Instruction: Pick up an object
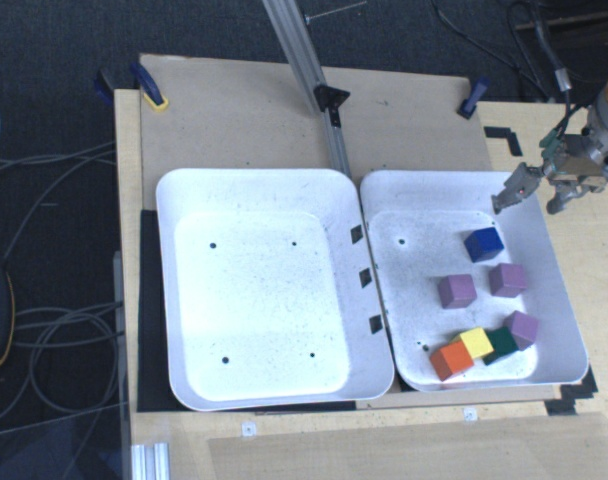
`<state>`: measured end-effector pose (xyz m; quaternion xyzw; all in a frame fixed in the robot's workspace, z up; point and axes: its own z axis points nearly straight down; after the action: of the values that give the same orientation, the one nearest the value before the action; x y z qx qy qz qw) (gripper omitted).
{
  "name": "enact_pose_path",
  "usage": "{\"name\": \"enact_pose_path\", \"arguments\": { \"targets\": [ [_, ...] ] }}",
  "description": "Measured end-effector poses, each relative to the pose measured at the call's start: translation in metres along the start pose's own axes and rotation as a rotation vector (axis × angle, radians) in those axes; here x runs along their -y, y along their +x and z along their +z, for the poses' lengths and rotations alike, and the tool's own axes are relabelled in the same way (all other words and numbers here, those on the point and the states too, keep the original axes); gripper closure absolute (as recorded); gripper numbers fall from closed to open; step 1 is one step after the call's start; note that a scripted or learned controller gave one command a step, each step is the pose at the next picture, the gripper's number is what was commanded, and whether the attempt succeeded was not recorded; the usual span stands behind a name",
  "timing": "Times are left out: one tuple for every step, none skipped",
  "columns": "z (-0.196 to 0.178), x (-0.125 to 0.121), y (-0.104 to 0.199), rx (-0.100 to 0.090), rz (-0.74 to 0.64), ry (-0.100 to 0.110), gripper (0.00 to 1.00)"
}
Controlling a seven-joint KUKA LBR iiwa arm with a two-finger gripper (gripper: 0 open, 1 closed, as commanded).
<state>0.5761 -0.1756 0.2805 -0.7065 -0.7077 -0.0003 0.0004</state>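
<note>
In the right bin (414,358) lie several small blocks: a blue cube (483,244), three purple ones (457,290) (508,279) (523,328), and a row of orange (450,359), yellow (475,344) and green (501,343) blocks near the front. My gripper (537,195) hangs over the bin's far right corner, up and to the right of the blue cube. Its two fingers (510,190) are spread apart with nothing between them.
The left bin (184,368) sits beside the right one, joined by black clips (365,277). A grey metal pole (299,43) slants over the bench's back. Blue clamps (149,86) (473,96) hold the board's far edge. Cables lie on the floor at left.
</note>
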Motion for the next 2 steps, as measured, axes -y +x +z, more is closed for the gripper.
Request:
{"name": "enact_pose_path", "arguments": {
  "targets": [
    [0.000, 0.000, 0.000, 0.000, 0.000, 0.000, 0.00],
    [0.042, 0.001, 0.001, 0.000, 0.002, 0.005, 0.00]
  ]
}}
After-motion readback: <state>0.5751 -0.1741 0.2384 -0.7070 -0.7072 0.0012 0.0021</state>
